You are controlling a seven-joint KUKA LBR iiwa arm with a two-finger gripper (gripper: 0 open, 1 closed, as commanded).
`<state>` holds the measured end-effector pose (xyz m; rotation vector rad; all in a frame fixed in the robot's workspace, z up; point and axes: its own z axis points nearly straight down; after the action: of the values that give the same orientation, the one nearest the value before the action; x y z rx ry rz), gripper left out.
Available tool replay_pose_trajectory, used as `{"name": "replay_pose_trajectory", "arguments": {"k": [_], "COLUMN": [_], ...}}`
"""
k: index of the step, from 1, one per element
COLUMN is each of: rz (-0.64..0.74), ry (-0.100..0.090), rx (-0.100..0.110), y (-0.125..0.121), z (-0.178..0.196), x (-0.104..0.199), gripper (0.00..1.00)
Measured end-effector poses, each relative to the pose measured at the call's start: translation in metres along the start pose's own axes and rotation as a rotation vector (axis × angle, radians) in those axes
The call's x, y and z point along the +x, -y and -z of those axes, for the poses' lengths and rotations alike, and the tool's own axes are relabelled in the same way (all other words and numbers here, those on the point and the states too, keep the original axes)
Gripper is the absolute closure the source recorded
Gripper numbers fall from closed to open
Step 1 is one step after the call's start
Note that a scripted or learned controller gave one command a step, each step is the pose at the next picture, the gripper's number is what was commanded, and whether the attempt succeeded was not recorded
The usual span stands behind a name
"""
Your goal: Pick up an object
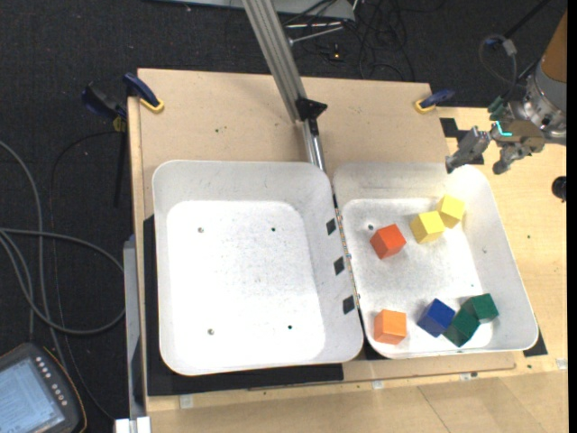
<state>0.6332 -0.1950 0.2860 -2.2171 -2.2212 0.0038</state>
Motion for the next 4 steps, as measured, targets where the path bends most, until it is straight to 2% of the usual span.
{"name": "replay_pose_trajectory", "arguments": {"k": [1, 3, 4], "rz": [0.002, 0.002, -0.002], "ry": [0.002, 0.000, 0.001], "rx": [-0.004, 0.001, -0.003], "y": [-0.001, -0.006, 0.003], "z": [0.003, -0.115, -0.170], "x": [0.000, 0.016, 0.017], "gripper": [0.00, 0.00, 0.00]}}
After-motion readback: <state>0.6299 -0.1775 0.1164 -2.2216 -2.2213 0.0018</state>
